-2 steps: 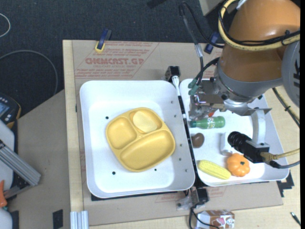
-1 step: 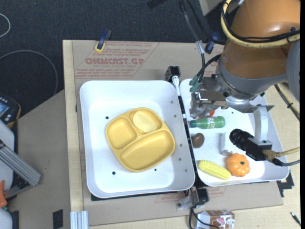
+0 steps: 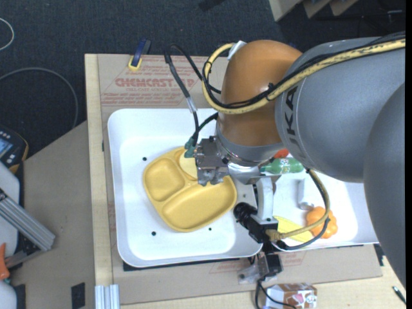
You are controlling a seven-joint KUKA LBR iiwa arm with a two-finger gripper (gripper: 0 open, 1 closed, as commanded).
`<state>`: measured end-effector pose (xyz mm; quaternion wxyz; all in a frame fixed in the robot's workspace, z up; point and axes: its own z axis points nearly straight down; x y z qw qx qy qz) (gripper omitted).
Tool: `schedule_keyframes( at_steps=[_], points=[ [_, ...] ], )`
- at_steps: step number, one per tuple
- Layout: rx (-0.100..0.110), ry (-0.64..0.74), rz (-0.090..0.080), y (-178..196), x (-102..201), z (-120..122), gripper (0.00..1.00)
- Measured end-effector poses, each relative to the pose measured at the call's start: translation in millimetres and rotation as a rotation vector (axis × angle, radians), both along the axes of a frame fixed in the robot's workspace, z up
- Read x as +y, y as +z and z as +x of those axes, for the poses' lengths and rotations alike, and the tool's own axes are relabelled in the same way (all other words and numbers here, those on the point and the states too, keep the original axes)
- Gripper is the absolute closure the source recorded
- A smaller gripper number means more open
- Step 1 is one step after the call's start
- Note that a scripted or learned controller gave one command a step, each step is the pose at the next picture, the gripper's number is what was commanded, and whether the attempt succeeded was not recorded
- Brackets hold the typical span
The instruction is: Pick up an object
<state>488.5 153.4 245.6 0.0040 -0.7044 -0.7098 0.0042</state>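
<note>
A yellow divided plate [image 3: 187,201] lies in the left bin [image 3: 122,172], filling its middle. My gripper [image 3: 209,171] reaches down from the orange-banded wrist [image 3: 257,89] onto the plate's upper right rim, where the compartments meet. The wrist and its cables hide the plate's far right edge and the contact point. In the right bin [image 3: 353,201] lie a green bottle [image 3: 284,167], a small white piece [image 3: 300,193], an orange object [image 3: 320,221] and a yellow piece [image 3: 291,228], all partly covered by the arm.
The arm's grey body spans the right bin and the upper right of the view. Both bins rest on a cardboard sheet [image 3: 148,79]. A small blue and yellow tool [image 3: 137,55] lies at its back edge. Black cable loops hang near the wall between the bins.
</note>
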Motion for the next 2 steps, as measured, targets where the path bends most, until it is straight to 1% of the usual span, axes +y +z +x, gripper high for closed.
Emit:
schedule_keyframes(
  at_steps=[1,2],
  points=[
    [-0.005,-0.011,-0.001,-27.8,-21.7,11.4,1.0],
    [-0.016,-0.001,0.004,21.4,36.9,3.2,1.0]
  ],
)
